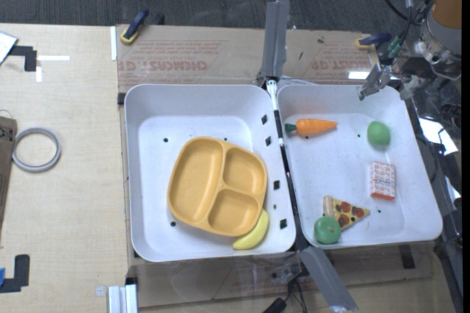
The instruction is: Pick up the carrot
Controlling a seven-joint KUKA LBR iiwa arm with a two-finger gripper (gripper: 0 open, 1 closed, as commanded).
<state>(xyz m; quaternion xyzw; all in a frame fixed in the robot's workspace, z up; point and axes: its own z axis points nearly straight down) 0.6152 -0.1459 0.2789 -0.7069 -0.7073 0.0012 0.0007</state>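
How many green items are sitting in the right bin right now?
2. One green ball lies near the far right wall, right of the carrot. One green apple sits at the near edge, touching the pizza slice.

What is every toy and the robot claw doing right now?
carrot: lying flat in the right bin, untouched.
claw: above the right bin's far edge, holding nothing.
green ball: resting in the right bin.
pizza slice: lying flat, touching the green apple.
green apple: sitting by the near wall.
snack packet: lying flat.
yellow plate: right side up in the left bin.
banana: leaning against the plate's rim.
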